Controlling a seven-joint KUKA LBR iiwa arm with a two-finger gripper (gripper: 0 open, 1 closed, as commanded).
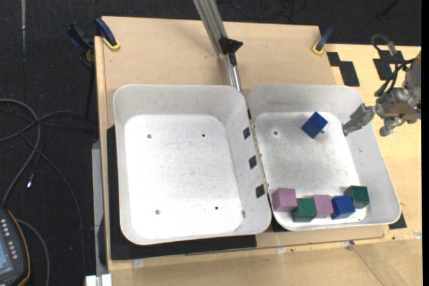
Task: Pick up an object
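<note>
A blue cube (314, 124) lies tilted in the upper part of the right bin (335, 157). Along that bin's front wall sit a purple cube (285, 198), a green cube (305, 209), a second purple cube (323, 205), a blue cube (342, 205) and a dark green cube (358, 195). My gripper (371, 122) hangs over the right bin's right rim, to the right of the lone blue cube and apart from it. It is open, with nothing between its fingers.
The left bin (181, 157) lies beside the right one, and black clips (253, 161) join them along the shared edge. A metal pole (208, 7) slants in from the top toward the bins' back. Clamps (107, 35) hold the wooden bench's corners.
</note>
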